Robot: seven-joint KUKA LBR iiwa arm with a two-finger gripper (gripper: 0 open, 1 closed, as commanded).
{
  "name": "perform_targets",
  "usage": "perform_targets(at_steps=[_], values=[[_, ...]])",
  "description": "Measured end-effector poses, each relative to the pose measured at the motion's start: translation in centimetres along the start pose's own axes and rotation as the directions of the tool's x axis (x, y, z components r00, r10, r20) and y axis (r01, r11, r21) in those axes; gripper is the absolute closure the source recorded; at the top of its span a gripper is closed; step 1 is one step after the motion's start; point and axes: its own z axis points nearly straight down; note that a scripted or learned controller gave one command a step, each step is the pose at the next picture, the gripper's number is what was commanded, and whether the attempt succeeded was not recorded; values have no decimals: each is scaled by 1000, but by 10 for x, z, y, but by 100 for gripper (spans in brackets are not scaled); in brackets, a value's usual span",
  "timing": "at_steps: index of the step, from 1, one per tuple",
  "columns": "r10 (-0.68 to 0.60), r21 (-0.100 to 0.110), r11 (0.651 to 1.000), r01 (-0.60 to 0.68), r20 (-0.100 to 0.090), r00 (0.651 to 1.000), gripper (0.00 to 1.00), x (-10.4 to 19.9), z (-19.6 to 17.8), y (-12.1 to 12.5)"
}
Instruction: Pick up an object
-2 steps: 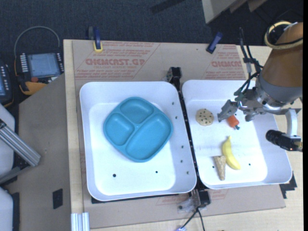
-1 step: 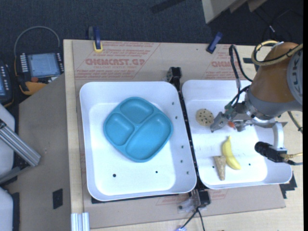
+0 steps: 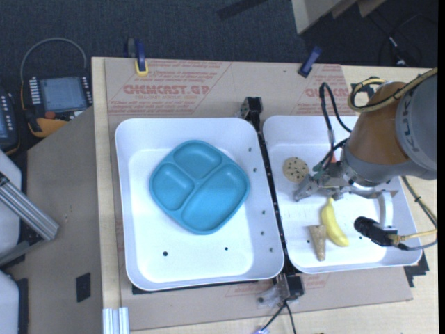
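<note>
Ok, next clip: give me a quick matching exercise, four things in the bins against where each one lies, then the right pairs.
Things:
1. blue divided plate
2. cookie
3. banana
4. cone

Places:
A. right bin, near its front edge, just left of the yellow fruit
B. middle of the left bin
C. right bin, upper left part, left of the hand
D. right bin, just below the hand

Pairs: 1-B, 2-C, 3-D, 4-A
</note>
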Motion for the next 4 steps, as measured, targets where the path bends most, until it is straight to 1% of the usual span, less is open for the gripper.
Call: perform_targets(at_steps=[1, 2, 3, 4], values=[[0, -8, 1000, 0, 2, 1000, 100, 0, -14, 2], [-1, -13, 1000, 1, 4, 1000, 100, 3, -76, 0], [-2, -13, 1000, 2, 4, 1000, 100, 2, -124, 1], [-5, -6, 1000, 5, 0, 1000, 100, 64, -128, -4]])
